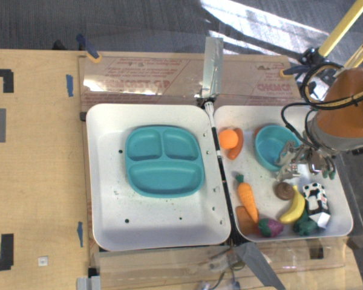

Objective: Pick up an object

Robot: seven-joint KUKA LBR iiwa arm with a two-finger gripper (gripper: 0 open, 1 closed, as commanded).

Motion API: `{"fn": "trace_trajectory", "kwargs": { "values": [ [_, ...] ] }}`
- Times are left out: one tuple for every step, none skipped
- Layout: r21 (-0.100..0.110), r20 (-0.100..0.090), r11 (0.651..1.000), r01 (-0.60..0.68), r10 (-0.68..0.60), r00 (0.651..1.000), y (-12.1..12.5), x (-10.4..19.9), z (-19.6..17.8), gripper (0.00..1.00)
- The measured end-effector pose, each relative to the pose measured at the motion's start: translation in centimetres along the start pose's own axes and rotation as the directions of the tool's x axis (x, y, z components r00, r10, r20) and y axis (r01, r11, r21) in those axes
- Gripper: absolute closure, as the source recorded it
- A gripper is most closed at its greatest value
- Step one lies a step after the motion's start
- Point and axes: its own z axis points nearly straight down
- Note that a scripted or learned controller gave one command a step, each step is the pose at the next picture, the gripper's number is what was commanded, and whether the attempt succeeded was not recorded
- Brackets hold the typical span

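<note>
My gripper (pixel 305 168) hangs over the right bin (pixel 345 207), just right of a teal bowl (pixel 271 146) and above a small brown round object (pixel 284 190). It looks open, with nothing between its fingers. Below it lie a yellow banana (pixel 294 206), a black-and-white cow toy (pixel 315 198) and a green toy (pixel 305 225). An orange fruit (pixel 228 139) sits at the bin's left edge. A carrot (pixel 248 200) lies lower down beside purple grapes (pixel 268 226).
The left bin (pixel 103 180) holds a teal divided plate (pixel 164 160). A ridge (pixel 218 162) separates the two bins. The orange-banded arm (pixel 345 110) and its cables come in from the right over the right bin's far corner.
</note>
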Motion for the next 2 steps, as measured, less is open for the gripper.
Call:
{"fn": "trace_trajectory", "kwargs": {
  "values": [
    [-0.001, -0.010, 1.000, 0.001, -0.001, 1.000, 0.0, 0.3, 0.4, 0.00],
    [0.001, 0.004, 1.000, 0.002, -0.002, 1.000, 0.0, -0.2, -1.2, 1.00]
  ]
}}
